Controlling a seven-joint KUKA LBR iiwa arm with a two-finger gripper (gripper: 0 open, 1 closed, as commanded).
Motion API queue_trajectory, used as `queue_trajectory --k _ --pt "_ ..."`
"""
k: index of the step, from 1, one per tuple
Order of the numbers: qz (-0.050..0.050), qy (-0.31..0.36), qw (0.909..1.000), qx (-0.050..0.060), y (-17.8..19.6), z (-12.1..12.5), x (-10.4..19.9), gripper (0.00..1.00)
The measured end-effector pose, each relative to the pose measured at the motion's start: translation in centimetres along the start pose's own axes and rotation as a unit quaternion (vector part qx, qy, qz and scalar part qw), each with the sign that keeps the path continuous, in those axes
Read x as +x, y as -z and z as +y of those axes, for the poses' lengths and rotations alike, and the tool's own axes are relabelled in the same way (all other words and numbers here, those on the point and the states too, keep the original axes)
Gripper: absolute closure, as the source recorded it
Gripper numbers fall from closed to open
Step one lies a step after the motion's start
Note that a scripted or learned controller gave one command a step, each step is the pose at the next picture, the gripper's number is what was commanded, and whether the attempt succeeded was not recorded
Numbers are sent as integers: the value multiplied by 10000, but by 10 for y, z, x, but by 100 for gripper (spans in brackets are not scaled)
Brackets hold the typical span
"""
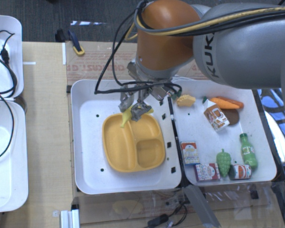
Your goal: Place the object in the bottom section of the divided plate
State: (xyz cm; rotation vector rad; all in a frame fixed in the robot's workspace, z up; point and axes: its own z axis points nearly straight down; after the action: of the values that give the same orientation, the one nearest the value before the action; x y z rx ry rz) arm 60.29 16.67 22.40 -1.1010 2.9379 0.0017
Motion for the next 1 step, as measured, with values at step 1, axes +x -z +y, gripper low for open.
queue_trajectory --k 1 --pt "-4 1026 9947 -3 -13 -25 0 100"
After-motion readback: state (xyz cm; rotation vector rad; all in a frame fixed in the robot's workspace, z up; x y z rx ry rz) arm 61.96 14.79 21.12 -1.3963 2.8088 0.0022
